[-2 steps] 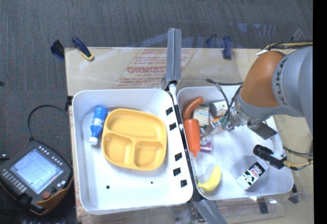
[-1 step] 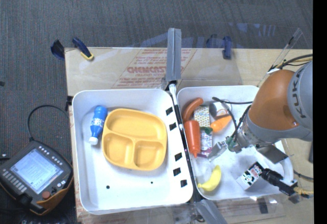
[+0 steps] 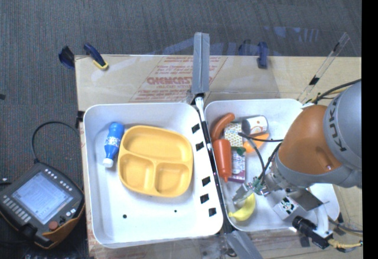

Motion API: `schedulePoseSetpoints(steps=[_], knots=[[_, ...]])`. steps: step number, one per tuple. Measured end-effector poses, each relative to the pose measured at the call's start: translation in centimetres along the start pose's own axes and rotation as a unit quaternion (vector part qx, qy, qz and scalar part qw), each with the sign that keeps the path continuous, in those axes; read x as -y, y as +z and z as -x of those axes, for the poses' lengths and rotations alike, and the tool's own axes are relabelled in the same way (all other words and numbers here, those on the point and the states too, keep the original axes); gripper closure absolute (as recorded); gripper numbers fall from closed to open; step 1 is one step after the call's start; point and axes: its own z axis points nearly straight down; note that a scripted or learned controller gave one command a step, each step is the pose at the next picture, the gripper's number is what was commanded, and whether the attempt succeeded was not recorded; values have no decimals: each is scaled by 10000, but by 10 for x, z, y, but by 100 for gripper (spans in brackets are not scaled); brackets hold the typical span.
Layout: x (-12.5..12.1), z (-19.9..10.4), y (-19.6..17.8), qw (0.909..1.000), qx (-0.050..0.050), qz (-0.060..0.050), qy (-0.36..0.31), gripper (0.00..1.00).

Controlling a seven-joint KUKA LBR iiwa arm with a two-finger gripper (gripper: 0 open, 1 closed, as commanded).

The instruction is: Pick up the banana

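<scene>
**Banana at the right bin's near edge**

The banana (image 3: 244, 209) lies by the right bin's (image 3: 277, 105) near-left corner, beside a carrot (image 3: 222, 157) and sausage (image 3: 222, 124). The left bin (image 3: 142, 225) holds a yellow tray (image 3: 156, 160) and blue bottle (image 3: 112, 143). The end effector (image 3: 251, 190) hovers over the banana, grip unclear. The arm (image 3: 322, 146) reads "KU", possibly KUKA.

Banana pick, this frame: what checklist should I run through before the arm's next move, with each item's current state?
1. Banana in view and reachable, lying in the right bin near its front edge: ok.
2. Tool positioned at the banana, just above its upper end: ok.
3. Banana between the tool's fingers: cannot tell, the tip is too small and cluttered.
4. Space around the banana: ok, the carrot and packet lie further back, apart from it.
5. Banana clear of the bin wall: not ok, it lies close to the front rim.
6. Left bin with yellow tray and bottle out of the path: ok.
</scene>
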Motion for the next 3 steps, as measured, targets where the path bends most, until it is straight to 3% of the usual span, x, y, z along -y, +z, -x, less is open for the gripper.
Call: schedulePoseSetpoints(steps=[1, 2, 3], knots=[[-1, 0, -9, 10000, -4, 2, 12, 100], [-93, -41, -101, 9996, 12, 5, 289, 100], [-93, -41, -100, 9996, 12, 2, 289, 0]])
